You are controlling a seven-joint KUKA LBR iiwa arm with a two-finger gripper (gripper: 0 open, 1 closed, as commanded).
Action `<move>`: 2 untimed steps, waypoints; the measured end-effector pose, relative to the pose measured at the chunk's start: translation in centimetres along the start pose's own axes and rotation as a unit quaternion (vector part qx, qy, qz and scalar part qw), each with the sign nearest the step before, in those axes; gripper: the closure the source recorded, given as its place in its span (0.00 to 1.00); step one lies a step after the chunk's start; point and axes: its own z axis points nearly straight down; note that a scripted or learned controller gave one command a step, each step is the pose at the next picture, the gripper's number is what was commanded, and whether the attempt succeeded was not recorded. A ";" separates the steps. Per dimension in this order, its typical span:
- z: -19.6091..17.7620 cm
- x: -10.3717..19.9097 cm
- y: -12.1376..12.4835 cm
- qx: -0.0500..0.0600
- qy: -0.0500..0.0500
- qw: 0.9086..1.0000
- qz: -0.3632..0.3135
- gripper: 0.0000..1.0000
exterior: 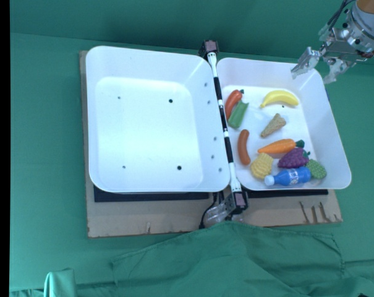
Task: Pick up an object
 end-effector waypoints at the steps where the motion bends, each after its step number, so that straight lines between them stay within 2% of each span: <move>1: 1.6 -0.9 7.3 -0.002 -0.002 1.000 -0.002 0.00; 2: 11.9 -0.8 7.3 0.005 0.000 1.000 -0.001 0.00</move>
